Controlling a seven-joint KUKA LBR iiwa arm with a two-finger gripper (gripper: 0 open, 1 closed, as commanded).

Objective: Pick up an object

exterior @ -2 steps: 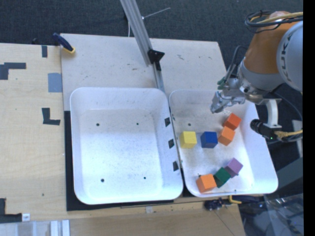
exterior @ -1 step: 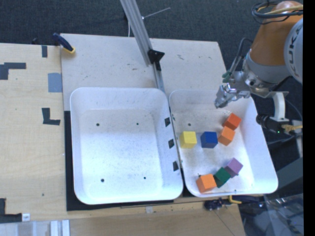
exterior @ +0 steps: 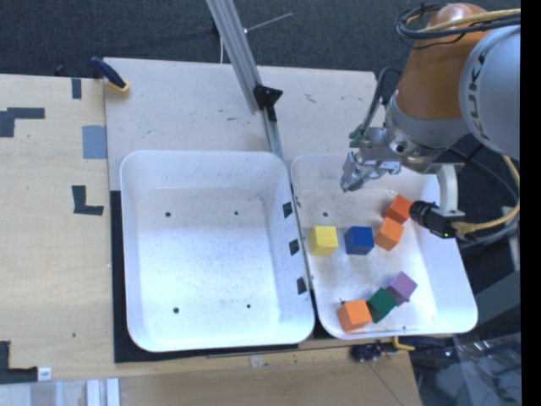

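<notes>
My gripper [exterior: 353, 178] hangs over the far part of the right bin [exterior: 439, 315], above bare floor, with nothing seen between its fingers. In front of it lie a yellow cube [exterior: 324, 239] and a blue cube [exterior: 359, 240]. To their right two orange blocks [exterior: 393, 221] sit stacked end to end. Near the bin's front edge an orange cube [exterior: 355, 314], a green block [exterior: 382, 303] and a purple block [exterior: 402, 287] lie in a touching row.
The left bin [exterior: 135, 176] stands beside the right one, sharing a middle wall. A slanted metal rail [exterior: 241, 49] runs from the top down to the bins' junction. A blue-and-yellow tool [exterior: 110, 73] lies on the bench at far left.
</notes>
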